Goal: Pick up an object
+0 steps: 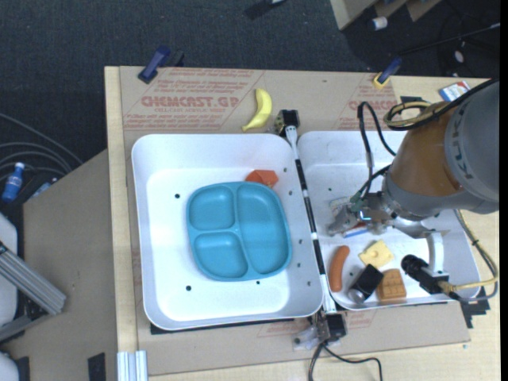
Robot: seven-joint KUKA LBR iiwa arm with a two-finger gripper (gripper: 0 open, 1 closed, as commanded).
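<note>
My gripper (346,219) reaches from the right into the right bin (333,153), low over its middle floor. The big grey and orange arm covers much of the bin behind it. Just below the gripper lie a red sausage (339,266), a yellow cheese wedge (376,254), a brown cracker-like piece (391,285) and a black block (366,282). A small blue and red item (357,229) lies right at the fingertips. Nothing is visibly held.
The left bin (159,213) holds a blue divided plate (237,230) and a small orange piece (263,178) by its far edge. A yellow banana (259,110) lies on the board behind the bins. Cables run over the right bin's back.
</note>
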